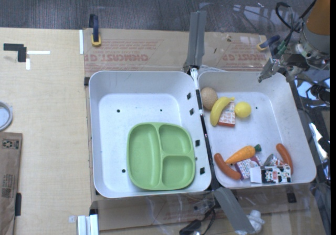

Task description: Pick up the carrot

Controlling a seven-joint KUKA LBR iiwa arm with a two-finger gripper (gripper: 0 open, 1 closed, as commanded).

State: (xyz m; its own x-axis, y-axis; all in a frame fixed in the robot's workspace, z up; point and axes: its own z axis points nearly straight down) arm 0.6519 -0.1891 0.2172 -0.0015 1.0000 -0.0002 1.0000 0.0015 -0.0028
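Two shallow white plastic bins sat side by side on the bench, and I logged their contents in turn. The left bin point(105, 123) held a light green plastic plate with three compartments point(161, 156), lying flat toward its near right corner. The right bin point(283, 108) held the orange carrot with a green stub point(242, 153), lying on its side in the near half, stub end pointing right and slightly away. Just beside its left tip lay a red-orange sausage point(226, 166), and a small pink-and-white box point(247, 167) touched the carrot from the near side. Further right I noted a black-and-white printed carton point(273, 174) and a second red sausage point(284, 157). In the far half lay a tan round potato point(209, 98), a yellow banana point(220, 110) resting over a red-and-white carton point(228, 117), and a yellow lemon point(242, 110). The gripper point(274, 67) hung at the far right corner of the right bin, well apart from the carrot; I could not tell its opening.
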